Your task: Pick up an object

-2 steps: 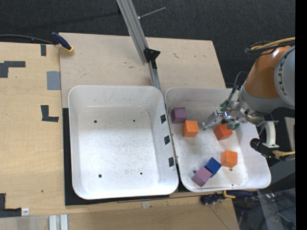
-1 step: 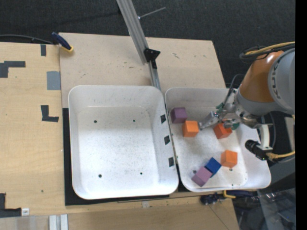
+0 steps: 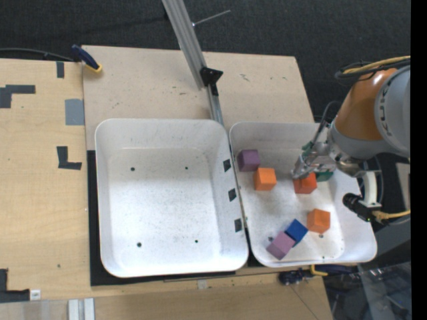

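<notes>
My gripper (image 3: 307, 170) hangs low in the right bin (image 3: 353, 245), near its right wall. Its tip is right at the top edge of a red cube (image 3: 305, 185), which lies on the bin floor. Whether it touches the cube I cannot tell. Something small and green (image 3: 325, 175) shows just right of the gripper tip. Also in the right bin are a purple cube (image 3: 249, 159), an orange cube (image 3: 265, 178), a second orange cube (image 3: 319, 220), a blue cube (image 3: 295, 231) and a second purple cube (image 3: 281, 245).
The left bin (image 3: 107, 179) sits beside the right one, sharing a raised divider (image 3: 233, 192). A slanted metal rail (image 3: 190, 39) runs from the top down to the bins' junction. The grey and orange arm (image 3: 373, 112) fills the right side.
</notes>
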### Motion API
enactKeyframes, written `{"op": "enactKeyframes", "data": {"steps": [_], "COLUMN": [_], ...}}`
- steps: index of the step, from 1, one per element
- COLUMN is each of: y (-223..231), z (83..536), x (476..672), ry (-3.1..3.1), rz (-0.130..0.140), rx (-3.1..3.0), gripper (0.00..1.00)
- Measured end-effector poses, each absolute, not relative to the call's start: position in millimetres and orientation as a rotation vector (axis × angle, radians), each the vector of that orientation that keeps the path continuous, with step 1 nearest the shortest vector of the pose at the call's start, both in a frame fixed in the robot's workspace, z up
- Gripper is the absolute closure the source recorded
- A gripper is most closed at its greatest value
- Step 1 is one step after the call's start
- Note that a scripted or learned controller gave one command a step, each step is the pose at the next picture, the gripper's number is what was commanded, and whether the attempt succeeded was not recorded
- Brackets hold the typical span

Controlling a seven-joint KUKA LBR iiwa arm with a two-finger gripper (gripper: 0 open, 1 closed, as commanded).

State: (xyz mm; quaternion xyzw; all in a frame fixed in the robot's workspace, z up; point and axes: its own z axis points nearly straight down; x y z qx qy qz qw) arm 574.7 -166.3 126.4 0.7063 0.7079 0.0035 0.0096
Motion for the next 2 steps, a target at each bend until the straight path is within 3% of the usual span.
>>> {"op": "enactKeyframes", "data": {"steps": [2], "y": [-170.9], "z": [239.5], "x": [583.7], "ry": [2.22], "rz": [0.004], "rx": [2.216], "gripper": [1.0]}}
